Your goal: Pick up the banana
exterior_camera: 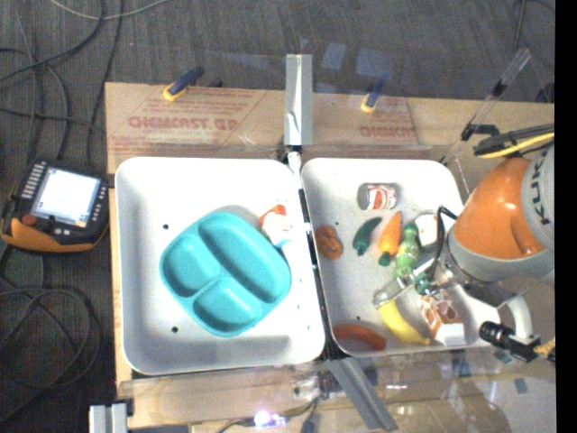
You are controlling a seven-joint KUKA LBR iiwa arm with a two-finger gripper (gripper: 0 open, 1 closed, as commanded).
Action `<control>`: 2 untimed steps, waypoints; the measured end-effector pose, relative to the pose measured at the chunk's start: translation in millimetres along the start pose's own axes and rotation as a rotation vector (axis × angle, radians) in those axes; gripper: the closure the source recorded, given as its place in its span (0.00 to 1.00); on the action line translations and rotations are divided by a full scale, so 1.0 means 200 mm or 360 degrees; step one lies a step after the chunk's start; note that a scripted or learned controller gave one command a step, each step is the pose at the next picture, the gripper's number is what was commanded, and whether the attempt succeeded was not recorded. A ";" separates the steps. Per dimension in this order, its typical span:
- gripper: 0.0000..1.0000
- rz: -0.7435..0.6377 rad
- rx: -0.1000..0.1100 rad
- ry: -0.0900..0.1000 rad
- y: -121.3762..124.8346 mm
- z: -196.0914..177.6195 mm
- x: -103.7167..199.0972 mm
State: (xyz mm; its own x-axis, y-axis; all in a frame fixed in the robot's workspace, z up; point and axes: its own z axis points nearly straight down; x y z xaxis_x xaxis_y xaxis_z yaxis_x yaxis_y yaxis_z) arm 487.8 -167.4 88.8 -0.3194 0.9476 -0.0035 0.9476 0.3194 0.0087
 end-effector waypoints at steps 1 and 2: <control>0.00 -0.0108 0.0000 0.0004 0.05 0.00 -0.17; 1.00 -0.0107 -0.0008 -0.0006 0.05 -0.05 -0.18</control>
State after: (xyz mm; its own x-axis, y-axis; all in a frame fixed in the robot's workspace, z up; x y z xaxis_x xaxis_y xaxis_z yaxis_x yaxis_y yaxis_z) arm 509.4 -197.6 99.0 -0.3824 0.9240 -0.0082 0.9239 0.3824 0.0131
